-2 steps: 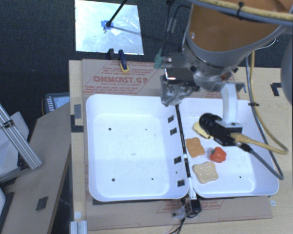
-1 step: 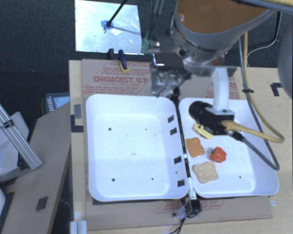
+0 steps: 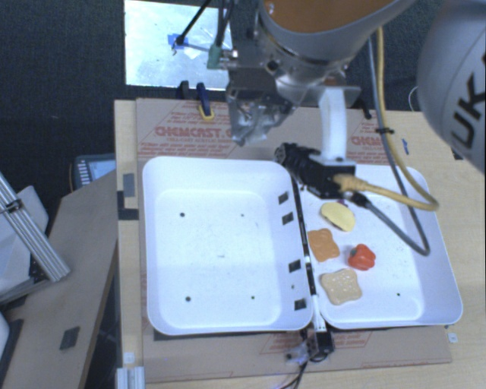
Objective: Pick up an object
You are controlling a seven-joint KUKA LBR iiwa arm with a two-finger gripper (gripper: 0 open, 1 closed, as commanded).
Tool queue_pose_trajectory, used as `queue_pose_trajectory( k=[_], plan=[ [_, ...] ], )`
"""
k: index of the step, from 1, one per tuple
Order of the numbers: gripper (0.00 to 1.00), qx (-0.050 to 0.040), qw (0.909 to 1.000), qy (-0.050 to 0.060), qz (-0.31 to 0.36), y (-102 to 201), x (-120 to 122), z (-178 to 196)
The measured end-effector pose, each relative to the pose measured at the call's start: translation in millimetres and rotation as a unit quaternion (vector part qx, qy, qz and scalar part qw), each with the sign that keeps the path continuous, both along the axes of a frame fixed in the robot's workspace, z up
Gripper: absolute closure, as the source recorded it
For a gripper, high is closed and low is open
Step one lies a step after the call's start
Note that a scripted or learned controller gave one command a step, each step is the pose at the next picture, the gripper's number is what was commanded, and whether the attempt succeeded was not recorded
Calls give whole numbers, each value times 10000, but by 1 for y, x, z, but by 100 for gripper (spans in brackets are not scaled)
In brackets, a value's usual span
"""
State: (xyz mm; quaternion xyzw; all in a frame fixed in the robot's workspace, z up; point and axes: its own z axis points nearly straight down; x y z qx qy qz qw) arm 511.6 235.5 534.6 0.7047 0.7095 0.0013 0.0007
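Camera view: the gripper (image 3: 258,125) hangs above the bins' far edge; whether it is open cannot be told. Four toy foods lie nearer and rightward in the right bin (image 3: 433,304). The pepper (image 3: 362,257), seemingly light and rigid, suits a grasp across its body.

Arm (image 3: 334,23) running off top edge, upper links cut away; grey link (image 3: 459,76) running off right edge, lettering on it cut short. Gripper (image 3: 254,121) blurring at fingertips, finger gap too unclear to tell. Black fitting and yellow cable (image 3: 387,196) hiding far left part of right bin (image 3: 425,304). Yellow food piece (image 3: 338,216) sitting with far edge tucked under cable. Grey device (image 3: 93,171) at far left partly hiding behind bench.
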Motion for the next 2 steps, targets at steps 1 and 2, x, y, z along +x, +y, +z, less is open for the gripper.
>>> queue_pose_trajectory(
  k=[1, 2],
  plan=[
    [0, 2, 10000, 6, -6, -1, -1, 0],
    [100, 11, 10000, -7, 14, -1, -1, 12]
  ],
)
